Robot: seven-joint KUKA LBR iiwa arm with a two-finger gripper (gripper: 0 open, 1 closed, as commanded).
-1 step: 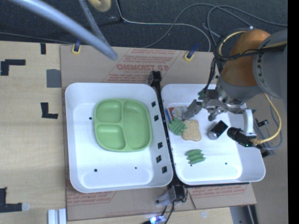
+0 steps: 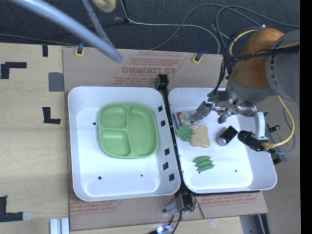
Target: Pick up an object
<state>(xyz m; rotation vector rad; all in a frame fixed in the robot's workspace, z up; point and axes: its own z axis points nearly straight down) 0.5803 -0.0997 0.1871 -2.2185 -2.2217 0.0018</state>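
Note:
My gripper (image 2: pixel 197 117) hangs over the upper left part of the right bin (image 2: pixel 253 177), its grey fingers pointing down and left. Just below its tips lie a green leafy piece (image 2: pixel 185 131) and a tan bread-like piece (image 2: pixel 200 136), side by side. A small red and white item (image 2: pixel 181 117) lies beside the fingers, near the bin's left wall. A green pea pod (image 2: pixel 203 163) rests lower in the same bin. Nothing shows between the fingers.
The left bin (image 2: pixel 83 179) holds a green divided plate (image 2: pixel 128 130). A black clip divider (image 2: pixel 167 126) runs between the bins. The arm's orange band (image 2: pixel 257 57) and cables loom over the right bin's upper right. A black cylinder (image 2: pixel 226 134) hangs off the wrist.

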